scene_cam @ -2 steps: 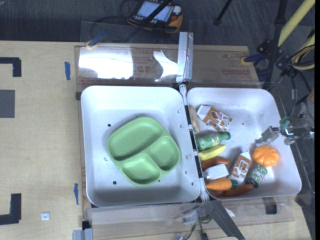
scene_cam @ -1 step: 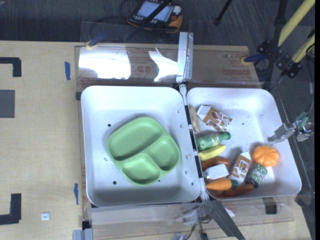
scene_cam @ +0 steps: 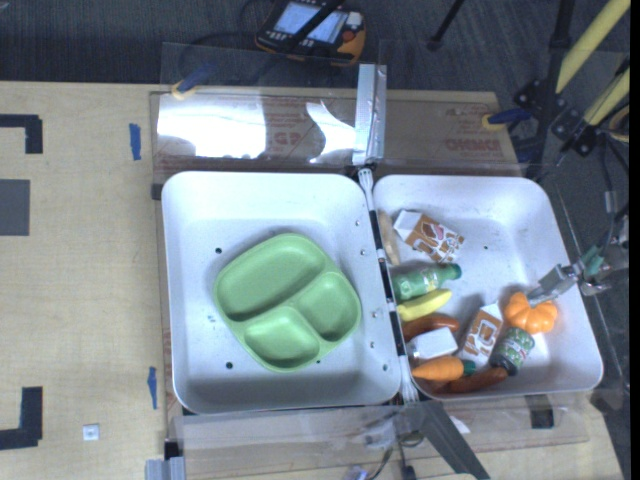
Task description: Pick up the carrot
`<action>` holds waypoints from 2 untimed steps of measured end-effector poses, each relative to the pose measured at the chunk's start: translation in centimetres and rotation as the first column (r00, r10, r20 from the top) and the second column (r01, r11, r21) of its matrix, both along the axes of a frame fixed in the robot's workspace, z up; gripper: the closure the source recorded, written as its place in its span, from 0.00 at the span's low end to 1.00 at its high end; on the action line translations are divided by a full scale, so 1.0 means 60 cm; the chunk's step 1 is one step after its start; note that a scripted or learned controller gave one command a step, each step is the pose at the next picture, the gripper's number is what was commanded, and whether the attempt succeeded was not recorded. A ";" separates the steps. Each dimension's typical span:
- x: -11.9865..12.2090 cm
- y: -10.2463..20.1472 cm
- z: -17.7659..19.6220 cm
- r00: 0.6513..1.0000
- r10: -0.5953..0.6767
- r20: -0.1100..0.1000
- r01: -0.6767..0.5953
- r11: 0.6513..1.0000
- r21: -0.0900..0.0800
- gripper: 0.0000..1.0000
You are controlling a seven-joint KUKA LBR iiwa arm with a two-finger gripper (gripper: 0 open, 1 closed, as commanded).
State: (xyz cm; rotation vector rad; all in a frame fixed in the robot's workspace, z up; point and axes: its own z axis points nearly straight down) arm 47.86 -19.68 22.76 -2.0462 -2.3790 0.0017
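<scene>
An orange carrot (scene_cam: pixel 438 369) lies in a white bin (scene_cam: pixel 500 203); the divided plate (scene_cam: pixel 287 300) is pale green.

We can't read any text for certain: the cardboard sheet (scene_cam: pixel 470 133) behind the bins carries faint reddish printing, too blurred to make out. The two small cartons, one (scene_cam: pixel 430 236) near the top of the right bin (scene_cam: pixel 500 203) and one (scene_cam: pixel 481 336) lower down, show brown and white label graphics, and the green bottle (scene_cam: pixel 422 282) and small dark can (scene_cam: pixel 515 349) have labels too, but we get no legible words, brands or numbers off any of them. The handheld device (scene_cam: pixel 310 26) on the floor beyond the tabletop has a lit screen, contents unreadable.
</scene>
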 end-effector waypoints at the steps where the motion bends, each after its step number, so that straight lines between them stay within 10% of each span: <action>1: 0.035 -0.023 -0.185 0.995 0.094 0.025 -0.094 0.995 -0.011 0.00; 2: 0.031 0.035 -0.197 0.975 0.217 0.055 -0.215 0.976 -0.043 0.00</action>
